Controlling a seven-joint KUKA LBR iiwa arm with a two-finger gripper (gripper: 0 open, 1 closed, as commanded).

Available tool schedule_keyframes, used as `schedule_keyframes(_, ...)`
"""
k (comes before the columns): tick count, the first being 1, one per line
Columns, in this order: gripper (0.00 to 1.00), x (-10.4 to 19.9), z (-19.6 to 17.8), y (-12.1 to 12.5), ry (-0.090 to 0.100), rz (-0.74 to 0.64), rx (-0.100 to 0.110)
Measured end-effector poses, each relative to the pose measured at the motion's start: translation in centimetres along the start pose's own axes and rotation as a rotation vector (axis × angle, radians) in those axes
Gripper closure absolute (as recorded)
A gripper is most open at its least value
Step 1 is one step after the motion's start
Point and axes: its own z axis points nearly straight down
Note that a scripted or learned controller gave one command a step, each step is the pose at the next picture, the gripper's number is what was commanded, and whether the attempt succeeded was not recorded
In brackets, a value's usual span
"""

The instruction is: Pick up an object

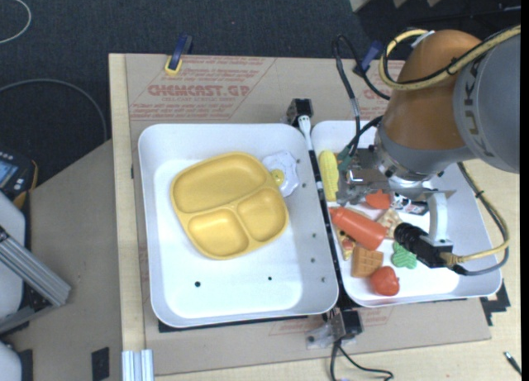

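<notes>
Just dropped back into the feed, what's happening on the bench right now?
The arm is reaching down into the right bin, its wrist low over a cluster of toy food: a corn cob, a carrot, a waffle piece and a red tomato. Nothing is visibly lifted yet. The left bin holds a yellow divided plate.

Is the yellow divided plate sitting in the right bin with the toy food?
No. The yellow divided plate lies in the left bin, across the divider from the toy food.
</notes>
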Motion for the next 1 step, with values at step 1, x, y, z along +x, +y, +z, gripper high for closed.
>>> schedule_keyframes(1,1.00,-0.17,-0.18,-0.27,0.001,-0.002,-0.002)
